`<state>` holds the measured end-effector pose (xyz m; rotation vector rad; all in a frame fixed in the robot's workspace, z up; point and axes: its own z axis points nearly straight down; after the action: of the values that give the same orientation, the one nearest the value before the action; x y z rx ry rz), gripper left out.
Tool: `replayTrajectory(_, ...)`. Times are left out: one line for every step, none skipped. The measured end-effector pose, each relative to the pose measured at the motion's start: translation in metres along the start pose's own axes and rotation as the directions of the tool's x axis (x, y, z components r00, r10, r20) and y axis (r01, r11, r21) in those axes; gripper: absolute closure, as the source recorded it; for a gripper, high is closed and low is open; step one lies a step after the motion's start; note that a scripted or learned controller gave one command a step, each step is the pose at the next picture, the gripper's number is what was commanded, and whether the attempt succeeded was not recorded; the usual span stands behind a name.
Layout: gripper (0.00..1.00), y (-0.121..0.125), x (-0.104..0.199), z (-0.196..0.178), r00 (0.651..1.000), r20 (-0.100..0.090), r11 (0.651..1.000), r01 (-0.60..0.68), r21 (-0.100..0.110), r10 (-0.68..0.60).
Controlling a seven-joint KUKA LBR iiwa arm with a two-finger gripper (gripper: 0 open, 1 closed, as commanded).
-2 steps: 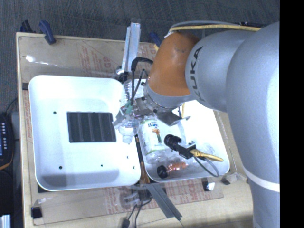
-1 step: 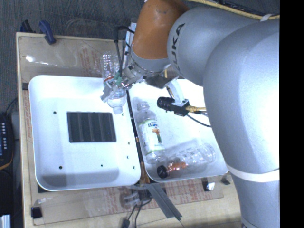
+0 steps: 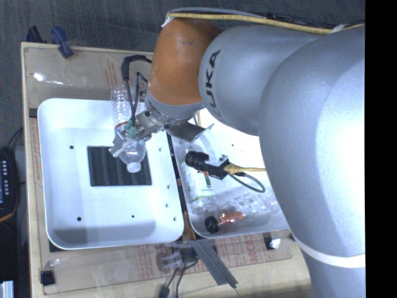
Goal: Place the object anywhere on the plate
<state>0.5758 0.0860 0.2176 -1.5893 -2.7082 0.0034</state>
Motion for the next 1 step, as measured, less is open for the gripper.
replayTrajectory(1.00,-0.0133,-0.0695,-0.0289,0.998,0.001,0.998,0.058,-0.001,-0.058)
